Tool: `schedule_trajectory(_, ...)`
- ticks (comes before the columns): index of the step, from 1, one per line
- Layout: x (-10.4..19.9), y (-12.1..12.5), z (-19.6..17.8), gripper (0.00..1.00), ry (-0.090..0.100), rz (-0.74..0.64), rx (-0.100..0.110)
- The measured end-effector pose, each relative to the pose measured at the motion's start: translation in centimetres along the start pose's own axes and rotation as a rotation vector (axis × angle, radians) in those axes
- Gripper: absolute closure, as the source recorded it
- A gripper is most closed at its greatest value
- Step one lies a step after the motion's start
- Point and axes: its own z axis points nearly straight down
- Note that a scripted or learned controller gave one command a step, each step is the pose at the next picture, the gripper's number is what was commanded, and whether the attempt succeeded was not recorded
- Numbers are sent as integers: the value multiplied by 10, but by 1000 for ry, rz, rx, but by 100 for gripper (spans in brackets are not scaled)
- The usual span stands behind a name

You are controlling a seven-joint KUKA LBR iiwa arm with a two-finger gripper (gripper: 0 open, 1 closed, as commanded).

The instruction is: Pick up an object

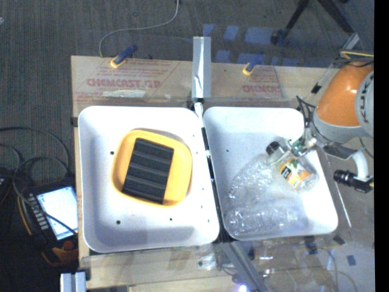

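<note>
The bench (176,78) is a pale wooden board printed with faded red lettering, and it carries two shallow white bins side by side, divided by a grey upright post (200,66). Taking that post as the landmark: the left bin (91,181) lies down and to its left and holds a yellow tray (182,169) with a black ribbed block (148,170) resting on top of it. The right bin (243,132) lies down and to the post's right; in it a clear plastic bottle (292,166) with a dark cap and an orange label lies on its side, and beside it, toward the near rim, sits crumpled clear plastic film (258,205). Two yellow-and-blue clamps grip the bench's far edge, one clamp (123,55) to the left of the post and another clamp (252,64) to its right. The arm (346,99), with its orange band, hangs far to the right of the post, over the right bin's outer edge; whether its fingers are apart or together cannot be told here. Beyond the bench the floor (61,17) is dark grey carpet with a thin cable (164,17) trailing across it, and a tablet-like device (51,208) lies on the floor well to the left of the post, past the left bin.
</note>
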Motion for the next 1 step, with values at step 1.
schedule_trajectory(1,7,45,-88,100,2,100,18)
